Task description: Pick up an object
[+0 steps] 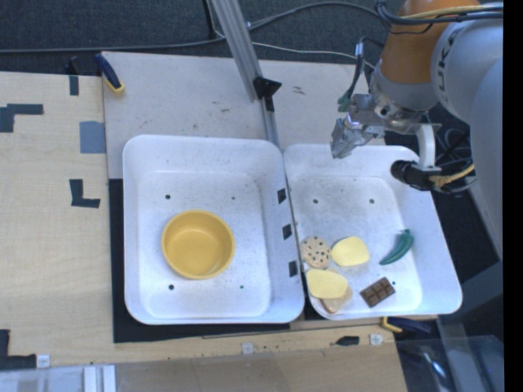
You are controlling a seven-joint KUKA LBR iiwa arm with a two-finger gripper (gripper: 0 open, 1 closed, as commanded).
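The grey arm with its orange band (425, 23) is cut off by the top and right edges. The small metal two-finger gripper (343, 145) is too small and blurred to read. A tan flat piece (335, 305) lies mostly hidden beneath the pale yellow oval slab (326, 283). The slanted grey metal pole (237, 35) runs out past the top edge.

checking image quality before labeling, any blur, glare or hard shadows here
Camera view: even, soft light with faint shadows; the yellow bowl and the food pieces near the cookie look fairly sharp; the gripper is slightly soft; no strong glare on the right bin.
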